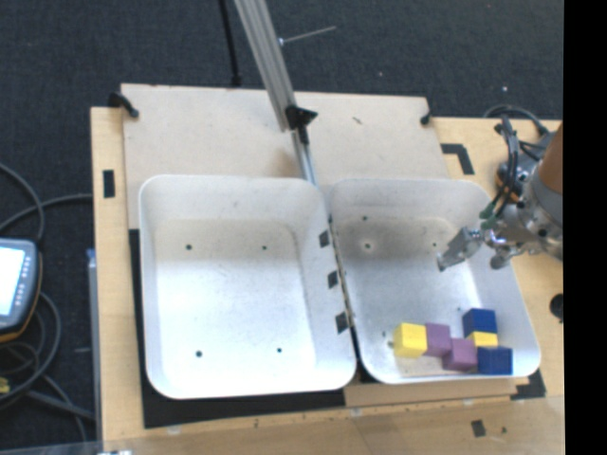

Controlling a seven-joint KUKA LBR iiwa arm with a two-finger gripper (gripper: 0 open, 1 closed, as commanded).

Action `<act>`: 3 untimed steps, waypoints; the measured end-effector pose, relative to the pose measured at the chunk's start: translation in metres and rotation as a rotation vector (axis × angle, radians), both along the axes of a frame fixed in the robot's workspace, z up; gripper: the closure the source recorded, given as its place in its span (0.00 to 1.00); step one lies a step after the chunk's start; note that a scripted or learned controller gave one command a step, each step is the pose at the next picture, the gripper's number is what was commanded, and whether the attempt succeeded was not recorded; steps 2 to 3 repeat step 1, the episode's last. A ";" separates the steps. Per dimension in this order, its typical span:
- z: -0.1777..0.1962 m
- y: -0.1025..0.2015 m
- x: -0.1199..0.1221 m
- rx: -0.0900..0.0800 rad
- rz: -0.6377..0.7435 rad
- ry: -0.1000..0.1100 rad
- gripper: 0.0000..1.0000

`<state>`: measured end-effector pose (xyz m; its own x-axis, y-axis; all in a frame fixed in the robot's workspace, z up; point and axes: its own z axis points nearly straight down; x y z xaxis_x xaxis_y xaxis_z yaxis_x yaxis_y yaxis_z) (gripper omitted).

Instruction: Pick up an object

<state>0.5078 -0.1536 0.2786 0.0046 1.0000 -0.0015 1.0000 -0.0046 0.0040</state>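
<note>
Here, the blocks cluster in the right bin's (379, 207) lower right corner: yellow cube (411, 338), purple blocks (450, 346), blue blocks (487, 344). Above them, at the frame's right edge, the end effector (469, 247) hangs spread and empty, apparently poised for descent.

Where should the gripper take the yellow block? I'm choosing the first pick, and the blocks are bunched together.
Probably from straight above, fingers on the front and back faces of the yellow block. Its left side is open, but the purple block sits tight against its right, leaving no finger room there.
</note>
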 end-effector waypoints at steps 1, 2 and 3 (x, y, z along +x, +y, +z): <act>-0.014 0.008 0.011 0.001 0.007 0.004 0.00; -0.014 0.008 0.011 0.001 0.007 0.004 0.00; -0.014 0.008 0.011 0.001 0.007 0.004 0.00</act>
